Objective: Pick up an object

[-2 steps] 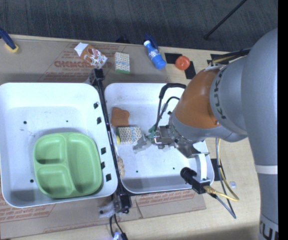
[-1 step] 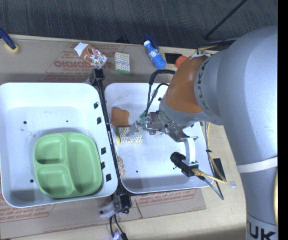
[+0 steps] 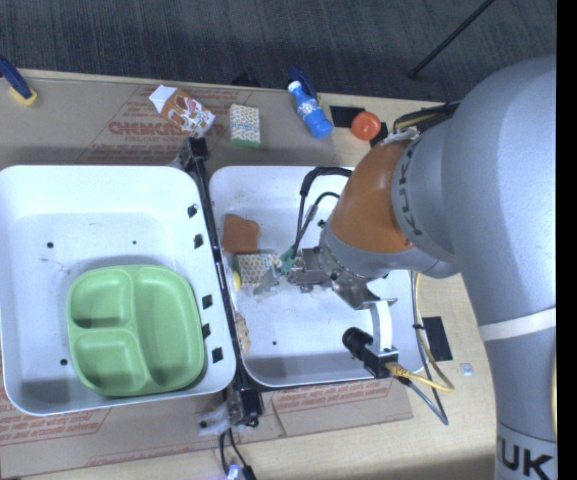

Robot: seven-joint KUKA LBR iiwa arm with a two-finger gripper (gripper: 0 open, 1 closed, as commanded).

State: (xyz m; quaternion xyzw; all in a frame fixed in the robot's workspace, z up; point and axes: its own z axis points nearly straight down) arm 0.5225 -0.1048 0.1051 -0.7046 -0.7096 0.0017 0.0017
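gripper: the gripper (image 3: 286,271) is low in the right bin (image 3: 298,340), at the right end of the speckled block (image 3: 255,267). You can't tell if it's wide or narrow, the wrist blurs into it.
target: speckled block near the right bin's left wall, just below the brown lump (image 3: 240,233). Looks like the nearest pick, but you can't confirm it's held.
risk 1: the block sits close to the bin wall, so a sideways push could jam it there instead of gripping it.
risk 2: the brown lump is just beside the block. You could catch both, or nudge the lump and shift the block off line.
risk 3: the block looks soft and flat, so it may squash or slip out on lift.
hidden: the arm (image 3: 448,198) covers the right bin's right side, so check there for more items.
unclear: whether gripper and block are touching or just beside each other. What the block is made of is too small to call.
not involved: green tray (image 3: 133,328) in the left bin (image 3: 28,218), blue bottle (image 3: 311,111) outside on the bench.
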